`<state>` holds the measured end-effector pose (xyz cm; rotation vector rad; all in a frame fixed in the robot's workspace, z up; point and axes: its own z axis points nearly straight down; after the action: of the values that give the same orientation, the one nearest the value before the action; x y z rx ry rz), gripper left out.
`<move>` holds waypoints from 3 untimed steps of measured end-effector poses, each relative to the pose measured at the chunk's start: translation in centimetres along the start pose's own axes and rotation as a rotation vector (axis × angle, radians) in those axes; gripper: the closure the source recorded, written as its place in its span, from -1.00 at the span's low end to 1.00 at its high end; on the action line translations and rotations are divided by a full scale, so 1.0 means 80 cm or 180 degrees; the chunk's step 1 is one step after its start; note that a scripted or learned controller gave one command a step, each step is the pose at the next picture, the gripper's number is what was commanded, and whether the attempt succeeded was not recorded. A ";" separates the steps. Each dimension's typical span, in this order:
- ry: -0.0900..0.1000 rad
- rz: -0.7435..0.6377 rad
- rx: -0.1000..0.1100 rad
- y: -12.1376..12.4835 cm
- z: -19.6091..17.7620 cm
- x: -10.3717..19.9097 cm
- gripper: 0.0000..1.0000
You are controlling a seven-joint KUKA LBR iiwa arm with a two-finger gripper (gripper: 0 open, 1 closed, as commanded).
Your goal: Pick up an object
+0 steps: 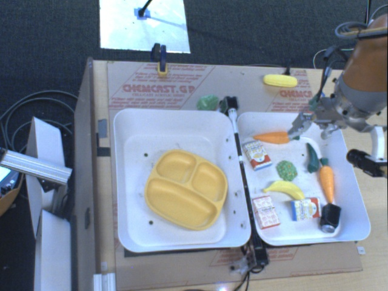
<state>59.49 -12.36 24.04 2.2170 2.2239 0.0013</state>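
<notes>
White plastic, two shallow bins side by side on a cardboard-covered bench. Camera view: the arm (pixel 364 71) enters from the right, grey with an orange band, and its gripper (pixel 312 125) hangs over the far edge of the right bin (pixel 357 223). Two fingers (pixel 299 126) show, spread apart with nothing between them.

Just beside the near fingertip, toward the left bin, lies an orange carrot (pixel 272 137) — whether tip and carrot touch cannot be told. Directly below the gripper, toward the camera, a dark green vegetable (pixel 312 157) lies slantwise, and a second carrot (pixel 327 182) lies just beyond it, its stem end close to the green piece. Further toward the camera from the gripper: a green broccoli-like lump (pixel 287 170), a banana (pixel 285 188), a small carton (pixel 305 208) and a dark can (pixel 330 217) near the bin's front right corner. Two red-and-white cartons also sit in this bin — one (pixel 257 154) below the first carrot, one (pixel 265 211) at the front left.

Well to the gripper's left, the left bin (pixel 130 162) holds a yellow divided tray (pixel 185 188), tilted on the diagonal. Behind the gripper, on the cardboard outside the bins, lie a yellow object (pixel 280 80) and a green lump (pixel 208 103).
</notes>
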 end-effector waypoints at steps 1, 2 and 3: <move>0.0006 0.0009 0.0022 -0.032 0.103 0.000 -1.00; -0.0007 0.0004 -0.0008 -0.025 0.197 0.007 -1.00; 0.0016 -0.0010 0.0077 0.082 0.196 -0.037 -1.00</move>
<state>66.09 -15.33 8.34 2.2280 2.2419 -0.0202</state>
